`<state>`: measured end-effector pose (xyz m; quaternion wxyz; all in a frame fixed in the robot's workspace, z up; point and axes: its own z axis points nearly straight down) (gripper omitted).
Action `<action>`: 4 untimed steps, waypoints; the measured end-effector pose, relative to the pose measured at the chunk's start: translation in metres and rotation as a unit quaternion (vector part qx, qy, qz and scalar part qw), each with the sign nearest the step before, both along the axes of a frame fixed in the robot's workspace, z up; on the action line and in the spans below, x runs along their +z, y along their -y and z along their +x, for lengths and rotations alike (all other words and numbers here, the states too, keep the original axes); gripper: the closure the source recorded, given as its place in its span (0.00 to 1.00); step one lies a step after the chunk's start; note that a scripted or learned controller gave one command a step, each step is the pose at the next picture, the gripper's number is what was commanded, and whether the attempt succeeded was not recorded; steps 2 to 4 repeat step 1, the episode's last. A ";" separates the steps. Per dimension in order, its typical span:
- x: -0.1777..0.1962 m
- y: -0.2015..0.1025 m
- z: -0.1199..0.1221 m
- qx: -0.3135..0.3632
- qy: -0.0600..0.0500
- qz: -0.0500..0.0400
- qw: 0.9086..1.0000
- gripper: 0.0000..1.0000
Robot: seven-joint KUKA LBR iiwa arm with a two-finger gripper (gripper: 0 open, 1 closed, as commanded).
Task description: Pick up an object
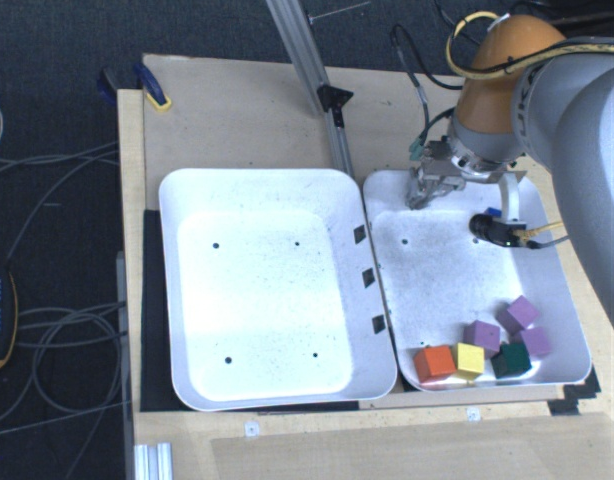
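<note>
Six small blocks sit clustered in the right bin's (557, 268) near corner, well apart from the gripper (424, 190): an orange block (436, 362), a yellow block (470, 359), a green block (510, 360) and three purple blocks (521, 314). The gripper hangs over the same bin's far left corner, nothing visibly in its grasp; how far it is open I cannot tell. The left bin (172, 268) lies beside it.

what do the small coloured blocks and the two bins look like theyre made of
Blocks, e.g. the orange block and yellow block: probably painted wood or foam, going by flat matte colours and crisp edges. Left bin and right bin: likely moulded plastic, with smooth white surfaces, rounded corners and dark speckling.
</note>
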<state>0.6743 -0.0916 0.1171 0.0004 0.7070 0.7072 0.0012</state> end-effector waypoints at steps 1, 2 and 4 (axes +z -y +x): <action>0.044 0.000 0.000 0.000 0.002 -0.001 1.000 1.00; 0.044 0.000 0.000 0.000 0.002 -0.001 1.000 1.00; 0.044 0.000 0.000 0.000 0.002 -0.001 1.000 1.00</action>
